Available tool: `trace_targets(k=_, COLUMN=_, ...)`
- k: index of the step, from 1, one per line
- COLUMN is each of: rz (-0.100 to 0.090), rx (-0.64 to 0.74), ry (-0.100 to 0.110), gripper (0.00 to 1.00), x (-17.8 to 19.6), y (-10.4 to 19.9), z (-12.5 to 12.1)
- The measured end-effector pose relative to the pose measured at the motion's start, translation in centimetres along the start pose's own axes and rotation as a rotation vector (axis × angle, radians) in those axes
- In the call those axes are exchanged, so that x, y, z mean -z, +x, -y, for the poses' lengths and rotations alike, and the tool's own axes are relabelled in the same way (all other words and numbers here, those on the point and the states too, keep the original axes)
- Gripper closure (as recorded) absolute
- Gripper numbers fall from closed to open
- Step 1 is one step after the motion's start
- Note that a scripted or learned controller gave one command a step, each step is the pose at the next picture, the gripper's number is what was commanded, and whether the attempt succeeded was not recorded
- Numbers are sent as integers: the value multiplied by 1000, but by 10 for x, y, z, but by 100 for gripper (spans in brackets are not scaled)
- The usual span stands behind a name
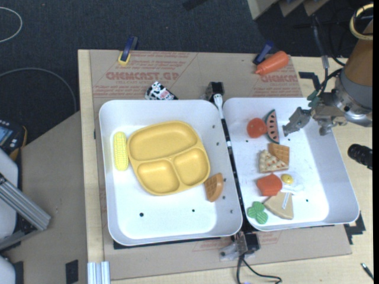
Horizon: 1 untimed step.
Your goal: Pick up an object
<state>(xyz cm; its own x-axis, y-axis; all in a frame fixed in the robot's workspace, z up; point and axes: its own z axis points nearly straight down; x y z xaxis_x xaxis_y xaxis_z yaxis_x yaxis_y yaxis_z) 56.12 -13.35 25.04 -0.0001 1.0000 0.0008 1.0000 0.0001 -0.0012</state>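
Right bin [331, 176] holds small toy foods: red tomato [256, 127] at top w/ watermelon slice [272, 126] just beside it, rind facing right; waffle pieces [273, 157] below; red-orange round piece [269, 184] mid-bin; small yellow piece [286, 179] beside it; tan wedge [280, 207] and green broccoli-like bit [257, 212] near front edge. All lie flat, loosely clustered on bin's left half.
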Motion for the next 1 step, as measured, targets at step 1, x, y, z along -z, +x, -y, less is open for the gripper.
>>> trace_targets(k=1, rz=-1, rx=-2, ry=6, gripper=0, x=-54, y=-9, z=5)
